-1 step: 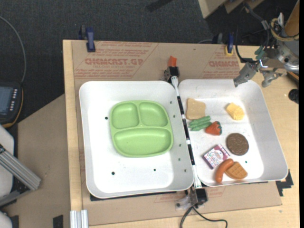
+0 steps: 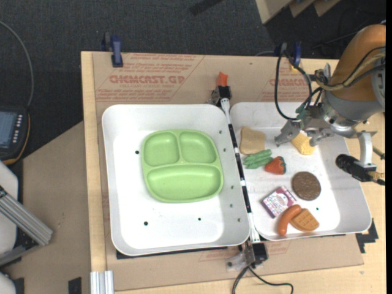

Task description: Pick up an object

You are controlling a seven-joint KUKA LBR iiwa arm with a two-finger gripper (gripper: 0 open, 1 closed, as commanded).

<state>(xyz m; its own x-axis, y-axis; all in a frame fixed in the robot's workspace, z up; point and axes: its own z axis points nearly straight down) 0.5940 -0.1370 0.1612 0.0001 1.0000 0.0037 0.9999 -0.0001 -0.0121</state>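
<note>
The right bin [image 2: 349, 207] holds several toy foods. A yellow cheese wedge [image 2: 302, 144] lies near its back edge. My gripper [image 2: 299, 137] hangs right over the wedge, its two grey fingers [image 2: 283, 135] spread open to either side of it, one to the left and one to the right. The wedge rests on the bin floor and is not clamped. Left of it lie a tan bread slice [image 2: 252, 141], a green bean pod [image 2: 257, 158] and a small red pepper [image 2: 276, 165].
Further forward in the right bin are a brown round cookie [image 2: 305, 185], a purple packet [image 2: 278, 201], an orange sausage [image 2: 286, 219] and an orange wedge [image 2: 305, 221]. The left bin [image 2: 122, 213] holds a green divided plate [image 2: 182, 165].
</note>
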